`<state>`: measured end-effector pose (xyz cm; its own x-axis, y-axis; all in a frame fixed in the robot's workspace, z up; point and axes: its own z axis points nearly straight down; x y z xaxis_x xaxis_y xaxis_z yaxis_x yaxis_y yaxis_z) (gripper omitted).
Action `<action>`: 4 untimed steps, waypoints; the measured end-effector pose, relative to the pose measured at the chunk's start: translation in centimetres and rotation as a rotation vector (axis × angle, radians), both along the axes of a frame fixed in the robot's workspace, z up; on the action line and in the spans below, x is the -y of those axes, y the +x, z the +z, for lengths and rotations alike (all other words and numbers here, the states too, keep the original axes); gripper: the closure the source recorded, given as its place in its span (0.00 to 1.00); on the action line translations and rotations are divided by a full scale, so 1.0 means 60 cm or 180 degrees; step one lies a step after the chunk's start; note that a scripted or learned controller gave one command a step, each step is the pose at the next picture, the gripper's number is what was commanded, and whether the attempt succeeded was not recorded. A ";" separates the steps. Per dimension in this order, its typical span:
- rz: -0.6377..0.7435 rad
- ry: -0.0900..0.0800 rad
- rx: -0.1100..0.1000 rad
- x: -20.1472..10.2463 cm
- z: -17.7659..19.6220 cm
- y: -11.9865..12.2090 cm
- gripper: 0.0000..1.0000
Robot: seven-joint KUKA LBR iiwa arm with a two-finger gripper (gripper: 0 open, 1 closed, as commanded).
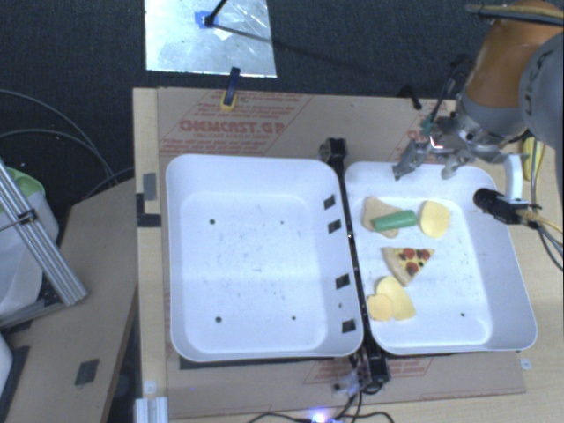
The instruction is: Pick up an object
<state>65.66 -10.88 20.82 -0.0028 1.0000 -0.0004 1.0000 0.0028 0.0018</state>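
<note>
Right bin (493,324): five toy food pieces lie on its floor. A green cylindrical piece (394,220) rests across a tan slab (379,210), touching it; just beside these, toward the arm, lies a yellow rounded piece (434,219). Nearer the camera sits a toy pizza slice (408,261) with red dots, and below it a pale yellow lobed piece (391,303), close to the divider between the bins. The pincer (426,163) hangs over the far rim of this bin, above and apart from the food pieces, its two fingers spread apart with nothing between them. The grey arm with its orange band (504,60) enters from the right. Left bin (251,254): a shallow white tray touching the right one. Both rest on a cardboard sheet (264,122) on the bench (97,254)
</note>
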 end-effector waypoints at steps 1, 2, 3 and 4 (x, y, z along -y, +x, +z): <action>-0.0013 0.0007 -0.0043 0.021 -0.177 -0.101 0.00; -0.0009 0.0010 -0.0026 -0.018 -0.209 -0.221 0.00; 0.0018 0.0009 0.0016 -0.107 -0.031 -0.280 0.00; 0.0004 0.0003 0.0000 -0.112 -0.040 -0.282 0.00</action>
